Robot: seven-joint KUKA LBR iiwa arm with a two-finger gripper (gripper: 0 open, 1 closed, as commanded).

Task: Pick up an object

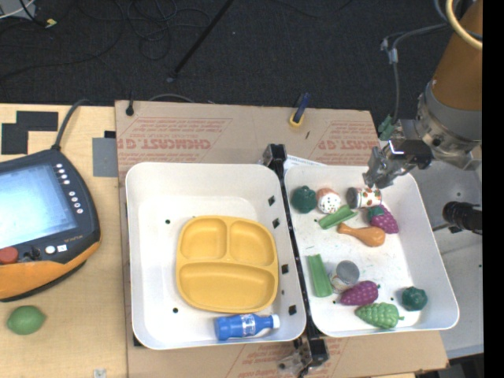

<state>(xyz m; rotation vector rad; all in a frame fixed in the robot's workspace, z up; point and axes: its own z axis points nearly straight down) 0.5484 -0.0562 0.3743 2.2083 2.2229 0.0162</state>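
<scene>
Pincer (376, 181): low over right bin's far corner — grip state, can't tell.
Strawberry (372, 196): just under it, beside purple grapes (385, 220).
Handling: likely light, hard, slick plastic — pinch across the middle.

1. even overhead light, moderately bright; white bins (150, 211) near blown out, little surface detail.
2. shadows soft and short, tucked beside the yellow tray (228, 262).
3. dark floor (197, 38) underexposed, cables barely readable.
4. overall soft, low-res; small toys grainy, edges slightly smeared.
</scene>
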